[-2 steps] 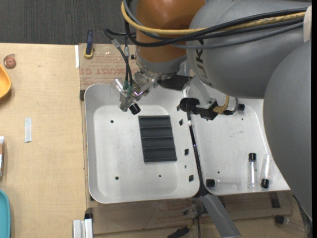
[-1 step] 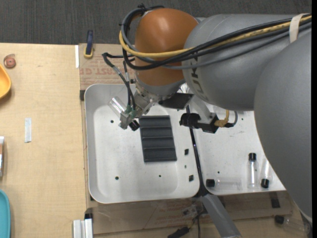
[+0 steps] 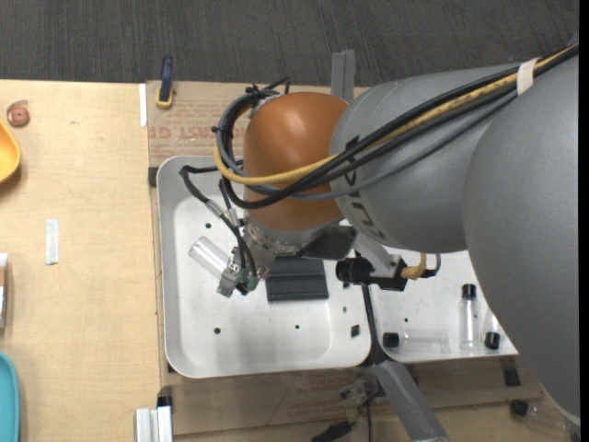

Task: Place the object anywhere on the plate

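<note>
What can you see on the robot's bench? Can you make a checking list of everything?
Surface: a wooden bench bears two white bins; the left bin is mostly under the arm.
Job's things: a clear tube lies in the left bin; no plate can be made out.
Clutter: a dark block in the left bin; a clear vial with a black cap in the right bin.
Grippers: the gripper sits beside the clear tube; too hidden to judge.
Cables: yellow and black cables loop round the orange band.
Surroundings: an orange thing and a teal thing at the left edge; dark carpet beyond.
</note>
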You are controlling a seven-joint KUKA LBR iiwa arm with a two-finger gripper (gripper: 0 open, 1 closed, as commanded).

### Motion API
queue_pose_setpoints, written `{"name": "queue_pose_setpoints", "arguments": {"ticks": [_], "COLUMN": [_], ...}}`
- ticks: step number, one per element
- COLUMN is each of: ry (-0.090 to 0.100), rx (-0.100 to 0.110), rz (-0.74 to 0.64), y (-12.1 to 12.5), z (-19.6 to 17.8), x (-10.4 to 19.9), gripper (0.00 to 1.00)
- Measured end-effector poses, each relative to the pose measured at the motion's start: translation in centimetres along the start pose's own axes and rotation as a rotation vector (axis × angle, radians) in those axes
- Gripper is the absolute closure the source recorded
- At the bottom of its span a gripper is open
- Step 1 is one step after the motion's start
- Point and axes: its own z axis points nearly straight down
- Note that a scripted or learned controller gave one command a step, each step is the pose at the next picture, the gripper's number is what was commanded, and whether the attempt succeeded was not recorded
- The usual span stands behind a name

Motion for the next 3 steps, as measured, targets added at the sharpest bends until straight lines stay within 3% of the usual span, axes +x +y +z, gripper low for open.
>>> {"name": "queue_pose_setpoints", "arguments": {"ticks": [1, 2, 3], "ry": [-0.002, -0.002, -0.003], "rx": [-0.001, -0.001, 0.000], "rz": [0.097, 0.097, 0.097], "y": [1.10, 1.11, 1.10], "z": [-10.25, -10.26, -11.08], "x": [-0.30, -0.30, -0.42], "gripper": [1.00, 0.00, 1.00]}}
